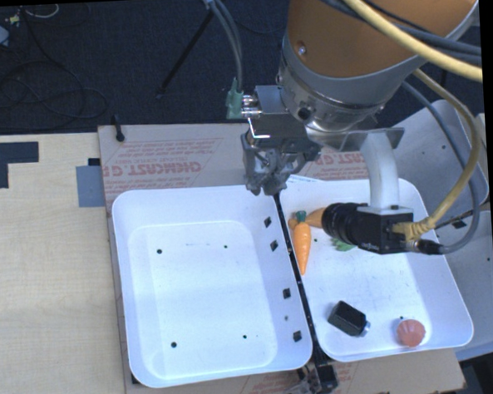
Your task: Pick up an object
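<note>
The left bin (pixel 194 295) lies bare, a landing place by the look of it. Over the far end of the divider between the bins hangs the claw (pixel 266 182), above the rims and touching nothing; whether it is released or clenched I cannot tell. The right bin (pixel 440 305) holds the pickable things: a carrot (pixel 302 243) just beside the divider, nearest the claw and likely its target, then a black block (pixel 348 318) and a pink ball (pixel 410 332) toward the near edge.
</note>
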Motion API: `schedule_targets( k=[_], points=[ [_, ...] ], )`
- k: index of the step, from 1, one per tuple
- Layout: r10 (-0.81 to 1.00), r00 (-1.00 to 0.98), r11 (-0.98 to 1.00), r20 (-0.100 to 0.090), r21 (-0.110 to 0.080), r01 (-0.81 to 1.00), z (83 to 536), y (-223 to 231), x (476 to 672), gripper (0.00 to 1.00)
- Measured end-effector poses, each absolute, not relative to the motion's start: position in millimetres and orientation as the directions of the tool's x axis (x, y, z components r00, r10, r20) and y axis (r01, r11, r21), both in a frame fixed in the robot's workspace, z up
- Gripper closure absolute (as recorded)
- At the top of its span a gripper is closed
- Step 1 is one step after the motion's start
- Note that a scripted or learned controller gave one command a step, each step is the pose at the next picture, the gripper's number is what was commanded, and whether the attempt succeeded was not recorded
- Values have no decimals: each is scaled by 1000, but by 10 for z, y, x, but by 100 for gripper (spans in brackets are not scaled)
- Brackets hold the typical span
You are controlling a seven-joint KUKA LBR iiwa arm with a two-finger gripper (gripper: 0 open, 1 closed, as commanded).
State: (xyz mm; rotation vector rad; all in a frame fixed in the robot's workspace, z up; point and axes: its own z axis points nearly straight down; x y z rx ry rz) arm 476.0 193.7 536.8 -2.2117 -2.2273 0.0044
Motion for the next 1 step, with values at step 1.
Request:
schedule_targets(
  k=[1],
  points=[
    [1000,-4,4,-6,-13,1000,4212,2441,4943,100]
  ],
)
